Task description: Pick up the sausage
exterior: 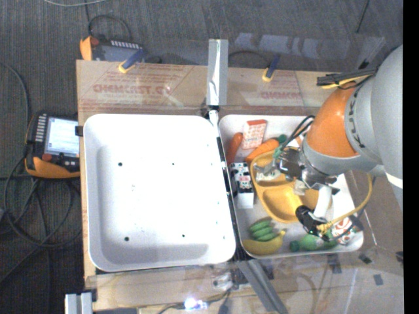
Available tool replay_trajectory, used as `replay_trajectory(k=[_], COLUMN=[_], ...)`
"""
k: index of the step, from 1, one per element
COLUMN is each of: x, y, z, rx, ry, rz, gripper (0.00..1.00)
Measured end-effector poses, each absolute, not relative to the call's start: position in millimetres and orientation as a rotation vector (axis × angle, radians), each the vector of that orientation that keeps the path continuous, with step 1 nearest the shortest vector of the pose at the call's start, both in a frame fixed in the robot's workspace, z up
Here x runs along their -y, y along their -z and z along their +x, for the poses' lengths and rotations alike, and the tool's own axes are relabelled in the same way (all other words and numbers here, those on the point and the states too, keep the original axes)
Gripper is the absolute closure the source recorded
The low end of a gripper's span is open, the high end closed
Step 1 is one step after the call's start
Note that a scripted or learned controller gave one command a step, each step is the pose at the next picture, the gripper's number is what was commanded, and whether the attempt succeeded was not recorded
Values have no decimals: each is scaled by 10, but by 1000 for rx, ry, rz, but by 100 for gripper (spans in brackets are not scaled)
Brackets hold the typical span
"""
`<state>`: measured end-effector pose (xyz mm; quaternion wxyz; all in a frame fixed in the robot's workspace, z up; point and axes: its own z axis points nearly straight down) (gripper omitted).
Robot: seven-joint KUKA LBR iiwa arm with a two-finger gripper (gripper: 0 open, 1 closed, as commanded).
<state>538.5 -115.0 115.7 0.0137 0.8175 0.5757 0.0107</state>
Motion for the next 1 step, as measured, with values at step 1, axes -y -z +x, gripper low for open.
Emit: replay_trajectory(k=[1], x=[1152], y=[-939], z=[5923], rx=[-1756], ry=[-18], rz=[2580], gripper=[0])
